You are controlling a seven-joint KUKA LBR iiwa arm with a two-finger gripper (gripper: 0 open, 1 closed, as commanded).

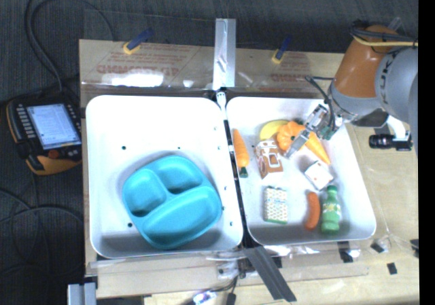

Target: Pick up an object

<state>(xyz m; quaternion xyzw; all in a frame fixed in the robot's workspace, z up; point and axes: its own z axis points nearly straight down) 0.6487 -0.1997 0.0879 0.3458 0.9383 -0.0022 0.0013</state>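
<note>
The right bin [360, 181] serves as the landmark. The gripper [303, 138] hangs over its upper middle part, reaching in from the bin's upper right corner, with the grey arm [401, 86] and its orange band [359, 69] just outside that corner. Whether the fingers are open or closed I cannot tell — they merge with the clutter beneath them, and nothing can be seen clearly clamped between them.

Right under the gripper, in the upper part of the bin, lie an orange fruit-like toy [289, 135] and a yellow banana [272, 127], touching each other. An orange carrot-like piece [318, 149] slants just to the right of them. Along the bin's left wall lies a carrot [240, 151] with a green end. Near the bin's centre stands a small white-and-brown carton [269, 158]; a white block [318, 174] sits to its right. In the lower part of the bin lie a patterned green-and-white packet [275, 204], an orange sausage-shaped toy [312, 210] and — touching it on the right — a green bottle [329, 211].

To the left of this bin, side by side with it, the left bin [109, 120] holds a blue divided plate [172, 198]
</note>
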